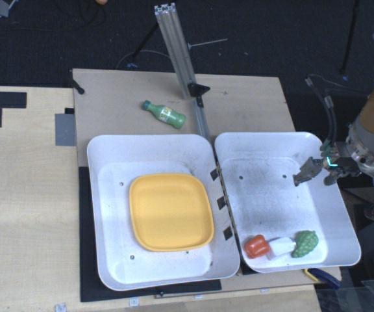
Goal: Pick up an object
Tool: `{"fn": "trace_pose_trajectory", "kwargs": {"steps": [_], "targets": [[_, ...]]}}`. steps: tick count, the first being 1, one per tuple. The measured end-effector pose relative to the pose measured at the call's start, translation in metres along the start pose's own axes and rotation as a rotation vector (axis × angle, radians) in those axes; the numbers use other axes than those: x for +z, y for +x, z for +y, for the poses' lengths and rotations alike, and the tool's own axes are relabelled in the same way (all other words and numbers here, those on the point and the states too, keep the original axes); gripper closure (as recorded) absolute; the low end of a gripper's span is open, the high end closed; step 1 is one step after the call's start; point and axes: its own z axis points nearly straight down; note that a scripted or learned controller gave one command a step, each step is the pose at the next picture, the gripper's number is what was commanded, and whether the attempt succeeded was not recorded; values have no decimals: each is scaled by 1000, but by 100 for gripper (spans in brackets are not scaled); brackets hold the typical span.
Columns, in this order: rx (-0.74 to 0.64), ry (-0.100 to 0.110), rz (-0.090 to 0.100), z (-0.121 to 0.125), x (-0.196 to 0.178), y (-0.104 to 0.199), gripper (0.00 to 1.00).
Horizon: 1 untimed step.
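Note:
In the right bin [265,194] three small objects lie along the near edge: a red pepper-like piece [257,246], a white block [280,247] and a green broccoli-like piece [304,243]. My gripper [318,173] hovers over the right bin's far right side, well above and behind those objects. Its two dark fingers stand apart with nothing between them. A yellow square plate [171,211] lies in the left bin [109,168].
A green bottle [164,114] lies on the bench behind the left bin. A slanted aluminium post [180,47] rises from the bench behind the bins' divide. Black clips sit along the seam between the bins.

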Motion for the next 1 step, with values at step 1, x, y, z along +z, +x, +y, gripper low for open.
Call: {"fn": "trace_pose_trajectory", "kwargs": {"steps": [1], "targets": [[0, 0, 0, 0, 0, 0, 0]]}}
